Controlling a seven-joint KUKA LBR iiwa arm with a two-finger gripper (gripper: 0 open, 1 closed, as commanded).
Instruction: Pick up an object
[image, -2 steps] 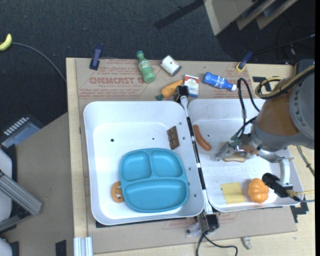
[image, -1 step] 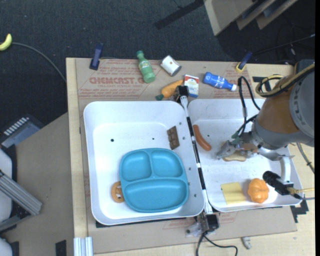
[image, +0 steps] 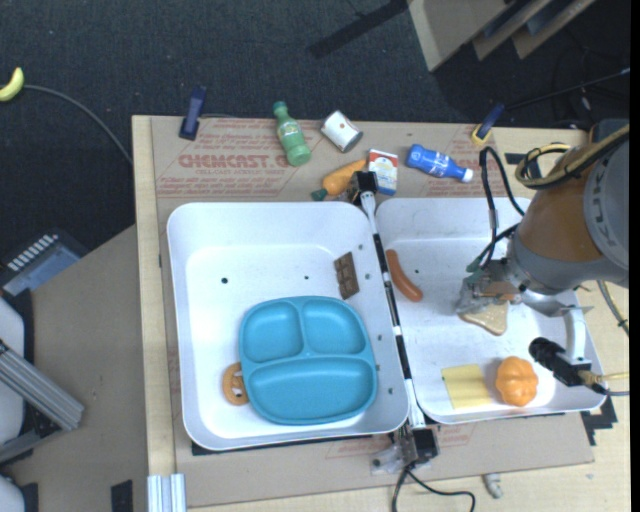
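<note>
The right bin (image: 440, 225) holds a reddish sausage (image: 404, 276), a tan bread-like slice (image: 489, 318), a yellow cheese slice (image: 464, 385) and an orange pumpkin-like toy (image: 516, 381). My gripper (image: 487, 292) is down in this bin, right over the far edge of the tan slice and touching or nearly touching it. The arm's grey and orange body covers the bin's right side. In the left bin (image: 200, 240) lie a blue divided plate (image: 305, 358), a brown chocolate piece (image: 346, 274) and a pretzel (image: 234, 384) partly under the plate.
Behind the bins on the board lie a green bottle (image: 292, 135), a white can (image: 341, 130), a blue bottle (image: 438, 163), a small milk carton (image: 382, 171), an orange carrot-like toy (image: 342, 179) and a blue clip (image: 192, 112). Cables hang near the arm.
</note>
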